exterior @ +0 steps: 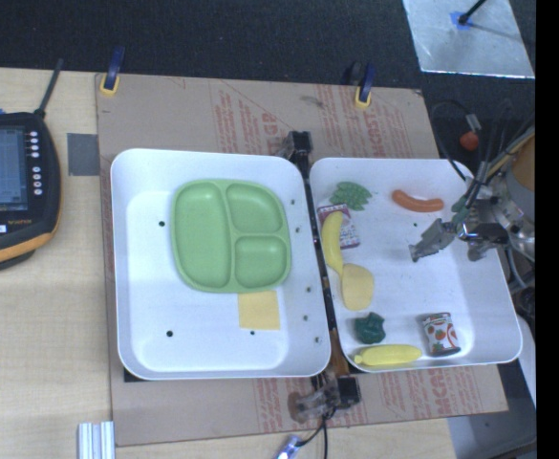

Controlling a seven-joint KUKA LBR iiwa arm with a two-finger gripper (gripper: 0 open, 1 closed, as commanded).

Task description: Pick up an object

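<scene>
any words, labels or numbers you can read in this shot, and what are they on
Nothing can be read for certain.
Cardboard sheet under the bins: repeated red printing, too blurred to read.
Small can in the right bin: red and white label, too small to read.
Small packet beside the banana: print too small to read.
Handheld pendant at left: screen and buttons lit, text illegible.

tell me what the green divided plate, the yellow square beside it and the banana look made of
Green divided plate: probably moulded plastic, matte, going by its even colour and soft rounded ridges.
Yellow square: flat and thin with a uniform dull surface, perhaps a plastic or foam toy cheese slice; the look leaves it open.
Banana: likely toy plastic, smooth, uniformly pale yellow with no spots.
</scene>
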